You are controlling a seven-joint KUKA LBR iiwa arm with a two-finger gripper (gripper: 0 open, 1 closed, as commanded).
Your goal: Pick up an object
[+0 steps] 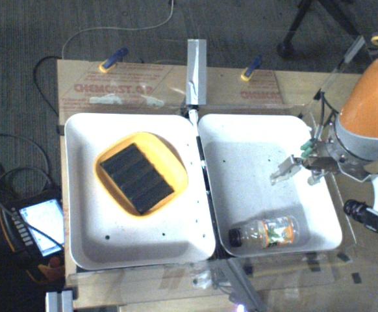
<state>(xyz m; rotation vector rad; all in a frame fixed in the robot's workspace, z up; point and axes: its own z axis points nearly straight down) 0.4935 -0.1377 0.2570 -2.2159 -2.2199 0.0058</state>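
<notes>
Two shallow white bins sat side by side on the worktop, the left bin toward the frame's left and the right bin toward its right, their inner rims touching along the middle. In the left bin lay a yellow dish with a black ribbed pad resting inside it, tilted diagonally. In the right bin a clear plastic bottle with a dark cap and a printed label lay on its side along the lower wall, cap pointing toward the frame's left. The arm, its orange band showing at the right edge, reached in over the right bin's right side. Its pincer hung above the bin floor at centre right, well apart from the bottle, with nothing between its fingers; whether they stood wide or narrow could not be told from this slant. Two blue-and-yellow clamps gripped the worktop's upper edge, and a handheld tablet lay at the lower left beside cables.
</notes>
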